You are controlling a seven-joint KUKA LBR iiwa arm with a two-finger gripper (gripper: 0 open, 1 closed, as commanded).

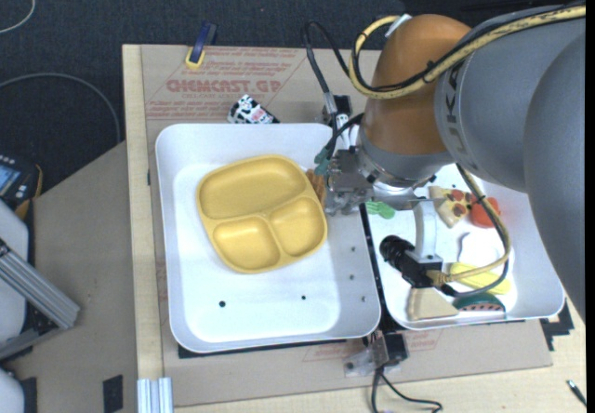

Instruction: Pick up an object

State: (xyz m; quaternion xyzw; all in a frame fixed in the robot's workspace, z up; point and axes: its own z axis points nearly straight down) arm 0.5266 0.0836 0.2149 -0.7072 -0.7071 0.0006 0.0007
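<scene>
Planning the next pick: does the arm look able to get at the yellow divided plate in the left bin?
Probably yes: the yellow divided plate lies uncovered, and the hand hovers at its right edge.

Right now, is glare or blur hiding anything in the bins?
Camera view: even light, no harsh glare on the left bin; the yellow divided plate is sharp with a soft shadow; the arm looks soft and covers much of the right bin.

Bench — left bin, right bin
</scene>
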